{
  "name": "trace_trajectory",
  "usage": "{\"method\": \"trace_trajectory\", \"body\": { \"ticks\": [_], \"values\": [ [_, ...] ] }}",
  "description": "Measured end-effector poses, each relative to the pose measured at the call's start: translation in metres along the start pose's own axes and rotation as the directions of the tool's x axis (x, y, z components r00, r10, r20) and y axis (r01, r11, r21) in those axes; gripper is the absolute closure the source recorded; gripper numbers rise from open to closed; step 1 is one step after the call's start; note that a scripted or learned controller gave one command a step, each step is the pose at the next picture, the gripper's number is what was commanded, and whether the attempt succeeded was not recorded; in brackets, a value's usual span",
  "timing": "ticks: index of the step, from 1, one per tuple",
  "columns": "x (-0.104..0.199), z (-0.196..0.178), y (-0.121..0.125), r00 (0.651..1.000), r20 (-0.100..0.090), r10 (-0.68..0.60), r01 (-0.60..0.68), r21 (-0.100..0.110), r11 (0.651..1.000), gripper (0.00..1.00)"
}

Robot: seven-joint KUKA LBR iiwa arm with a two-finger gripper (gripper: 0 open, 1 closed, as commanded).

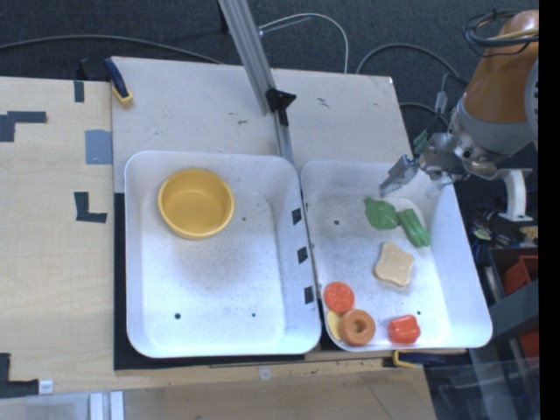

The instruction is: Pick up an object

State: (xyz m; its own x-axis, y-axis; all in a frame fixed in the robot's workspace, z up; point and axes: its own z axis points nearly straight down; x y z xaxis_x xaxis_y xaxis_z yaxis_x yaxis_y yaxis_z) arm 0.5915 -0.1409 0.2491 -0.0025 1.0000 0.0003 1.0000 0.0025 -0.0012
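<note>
Nothing is picked yet: hand (395, 178), fingers spread and bare, hovers at twelve o'clock of the green toy (396, 219).

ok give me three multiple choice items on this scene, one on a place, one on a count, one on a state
1. Where is the yellow bowl?
A. in the left bin
B. in the right bin
C. on the bench outside the bins

2. How many things lie in the right bin?
A. two
B. four
C. at least six

3. How does the gripper stand to the green pieces?
A. it holds one up in the air
B. it sits over the bin's far edge, apart from them
C. it presses them flat

Answers:
1. A, the bowl sits in the left bin's far corner.
2. C, two green pieces, a tan slice, a red round, an orange ring and a red piece lie there.
3. B, the gripper is up and right of the green pieces, with white bin floor between.
</note>
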Motion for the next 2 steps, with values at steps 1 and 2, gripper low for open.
{"method": "trace_trajectory", "body": {
  "ticks": [1, 2],
  "values": [
    [0.0, 0.0, 0.0, 1.0, 0.0, 0.0, 0.0, 0.0, 1.0, 0.0],
    [-0.005, 0.063, 0.001, 1.0, 0.0, 0.002, -0.002, 0.007, 1.0, 0.0]
  ]
}}
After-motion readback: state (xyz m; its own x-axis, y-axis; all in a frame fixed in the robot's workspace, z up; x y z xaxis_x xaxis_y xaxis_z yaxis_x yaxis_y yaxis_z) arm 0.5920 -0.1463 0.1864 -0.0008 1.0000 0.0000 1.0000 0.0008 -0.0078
